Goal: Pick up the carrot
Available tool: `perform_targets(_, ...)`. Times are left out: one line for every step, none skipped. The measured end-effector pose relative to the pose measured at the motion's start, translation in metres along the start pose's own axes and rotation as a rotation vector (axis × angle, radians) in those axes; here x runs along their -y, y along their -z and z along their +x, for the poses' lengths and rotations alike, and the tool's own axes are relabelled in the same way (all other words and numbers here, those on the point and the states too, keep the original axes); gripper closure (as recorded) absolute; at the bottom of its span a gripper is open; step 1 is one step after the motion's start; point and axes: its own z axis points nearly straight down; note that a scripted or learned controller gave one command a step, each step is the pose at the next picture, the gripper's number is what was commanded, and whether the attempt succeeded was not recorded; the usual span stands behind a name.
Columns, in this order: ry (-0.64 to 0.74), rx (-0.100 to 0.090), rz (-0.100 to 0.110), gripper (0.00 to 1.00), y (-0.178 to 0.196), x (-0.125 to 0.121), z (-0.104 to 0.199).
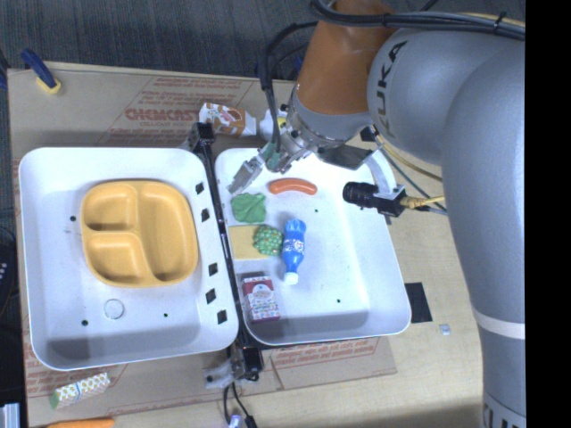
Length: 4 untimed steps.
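Observation:
The carrot [293,186] is a short orange-red piece lying flat in the upper part of the right bin [375,275]. My gripper [257,172] hangs over that bin's upper left corner, just left of the carrot and apart from it. It looks open, with one finger [241,181] reaching down-left toward the bin's divider edge. Nothing shows between the fingers. The arm's orange band [343,52] stands above the bin's far edge.
Below the carrot lie a green leafy piece [249,207], a green knobbly piece [267,239], a blue bottle [293,249] and a red box [260,297]. The left bin [45,266] holds a yellow divided plate [138,231]. A small packet [223,118] sits behind the bins.

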Motion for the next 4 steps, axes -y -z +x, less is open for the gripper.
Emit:
perform_targets(0.140, -0.001, 0.000, 0.00, -0.035, 0.031, 0.073)
perform_targets(0.365, -0.001, 0.001, 0.00, -0.035, 0.026, 0.106)
perform_targets(0.462, -0.001, 0.000, 0.00, -0.035, 0.055, 0.114)
perform_targets(0.512, 0.004, -0.003, 0.00, 0.053, 0.023, 0.033)
